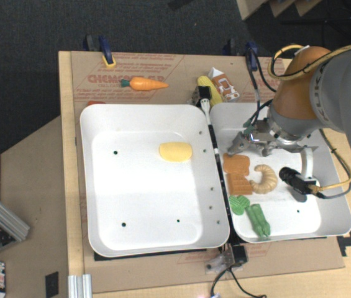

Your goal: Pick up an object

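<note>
a: what is seen at the cardboard-covered worktop [76, 166]?

b: the grey arm with the orange band [324, 92] is hung over the right shallow white bin [333, 219]. the end effector [254, 138] is set just above the orange waffle-like block [237, 172]; its state cannot be told.

a: what could be missed?

b: the tan croissant-shaped toy [264, 177] is touching the block, so both could be nudged and neither gripped.

Gripper [254, 140] low over right bin [299, 225], just above toast [237, 172]; croissant [264, 178] beside; finger state unclear, possibly hidden by wrist.
</note>
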`<state>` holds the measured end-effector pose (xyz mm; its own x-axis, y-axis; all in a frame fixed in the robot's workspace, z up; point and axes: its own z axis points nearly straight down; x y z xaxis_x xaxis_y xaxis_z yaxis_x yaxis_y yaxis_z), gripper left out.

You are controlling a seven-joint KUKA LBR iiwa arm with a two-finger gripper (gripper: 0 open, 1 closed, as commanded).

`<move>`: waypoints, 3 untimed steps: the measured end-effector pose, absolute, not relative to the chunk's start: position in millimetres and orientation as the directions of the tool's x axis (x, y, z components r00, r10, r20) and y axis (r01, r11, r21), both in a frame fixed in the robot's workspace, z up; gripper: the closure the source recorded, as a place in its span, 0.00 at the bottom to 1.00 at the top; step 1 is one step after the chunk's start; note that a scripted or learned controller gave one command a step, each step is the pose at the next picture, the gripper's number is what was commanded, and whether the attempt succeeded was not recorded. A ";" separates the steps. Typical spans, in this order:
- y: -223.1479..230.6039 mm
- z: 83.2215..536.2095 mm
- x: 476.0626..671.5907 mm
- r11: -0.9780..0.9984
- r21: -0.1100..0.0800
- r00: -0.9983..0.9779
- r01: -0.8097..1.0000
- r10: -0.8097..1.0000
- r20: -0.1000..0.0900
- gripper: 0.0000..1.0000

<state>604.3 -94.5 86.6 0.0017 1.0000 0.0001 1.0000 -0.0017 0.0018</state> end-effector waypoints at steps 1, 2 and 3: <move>-94.8 86.0 619.6 0.001 0.004 -0.001 1.000 1.000 -0.001 0.00; -91.9 86.8 583.6 -0.002 0.003 0.002 1.000 1.000 0.000 0.00; -19.2 234.1 617.4 0.008 0.018 -0.008 1.000 1.000 0.001 0.00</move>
<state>617.4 -19.2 234.1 -0.0085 1.0000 0.0009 0.9998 0.0085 0.0175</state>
